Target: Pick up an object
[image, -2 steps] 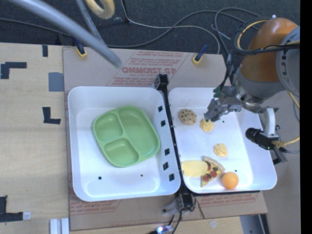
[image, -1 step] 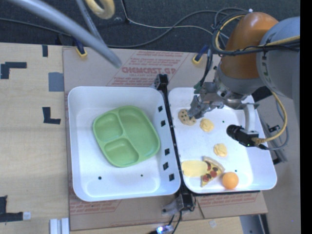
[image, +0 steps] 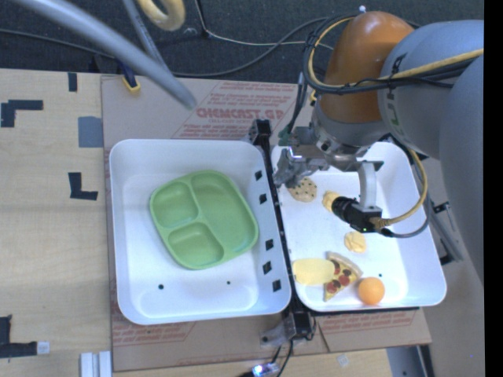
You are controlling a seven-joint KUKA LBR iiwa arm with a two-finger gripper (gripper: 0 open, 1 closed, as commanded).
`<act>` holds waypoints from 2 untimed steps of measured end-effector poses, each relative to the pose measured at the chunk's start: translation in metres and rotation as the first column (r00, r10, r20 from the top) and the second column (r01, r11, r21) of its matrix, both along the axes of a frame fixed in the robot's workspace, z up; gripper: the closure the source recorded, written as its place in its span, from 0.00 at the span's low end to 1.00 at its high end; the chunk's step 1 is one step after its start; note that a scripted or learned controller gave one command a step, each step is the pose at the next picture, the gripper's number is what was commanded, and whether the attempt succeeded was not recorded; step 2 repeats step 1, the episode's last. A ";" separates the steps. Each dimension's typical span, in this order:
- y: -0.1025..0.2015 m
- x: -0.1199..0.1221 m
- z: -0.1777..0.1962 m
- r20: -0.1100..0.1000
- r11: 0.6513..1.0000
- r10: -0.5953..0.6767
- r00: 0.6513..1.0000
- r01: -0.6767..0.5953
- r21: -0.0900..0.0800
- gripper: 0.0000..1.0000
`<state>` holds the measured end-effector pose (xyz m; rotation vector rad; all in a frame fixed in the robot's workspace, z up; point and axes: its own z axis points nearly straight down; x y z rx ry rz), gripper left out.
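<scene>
I see the gripper (image: 292, 167) low over the right bin (image: 420, 289), beside the cookie (image: 302, 189). Its state I cannot tell (nothing visibly held). The pick remains undone.

camera view: fixed overhead | slanted down | both bins (image: 118, 210) framed

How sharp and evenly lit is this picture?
Camera view: soft, even light on both bins, faint shadows; the green tray and orange ball are fairly sharp, while the grey pole near the lens is blurred.
</scene>
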<state>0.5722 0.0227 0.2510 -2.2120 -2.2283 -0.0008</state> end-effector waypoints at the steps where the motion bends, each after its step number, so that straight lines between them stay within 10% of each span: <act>1: 0.056 -0.001 -0.019 -0.003 1.000 -0.001 1.000 0.001 -0.002 1.00; 2: 0.056 -0.001 -0.019 -0.003 1.000 -0.001 1.000 0.001 -0.002 1.00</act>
